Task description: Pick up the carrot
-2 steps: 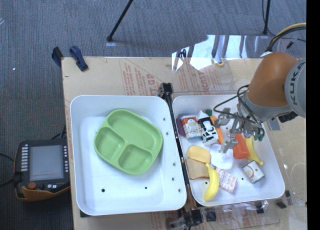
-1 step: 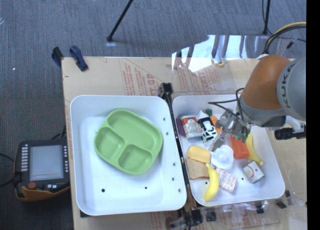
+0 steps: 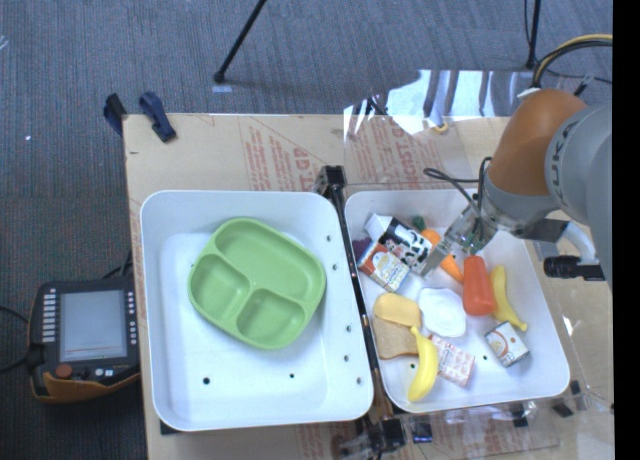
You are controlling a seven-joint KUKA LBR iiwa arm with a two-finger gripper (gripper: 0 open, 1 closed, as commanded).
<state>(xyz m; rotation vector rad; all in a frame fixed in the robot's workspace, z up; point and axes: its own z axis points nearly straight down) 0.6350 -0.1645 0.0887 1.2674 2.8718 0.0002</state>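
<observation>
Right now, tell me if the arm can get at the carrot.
Probably yes. The tool is already down in the right bin, right at the carrot, whose orange shows just beside it. The carton on one side and the red bottle on the other crowd it, so room is tight.

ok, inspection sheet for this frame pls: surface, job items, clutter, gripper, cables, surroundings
Surface: cardboard-covered bench bearing left bin and right bin.
Job items: carrot in right bin, partly hidden under the gripper.
Clutter: green divided plate in left bin; in the right bin, two bananas, red bottle, small can, cartons.
Gripper: gripper low over the carrot; finger state unclear.
Cables: black cable by the wrist.
Surroundings: pendant on carpet, tripod legs.
</observation>
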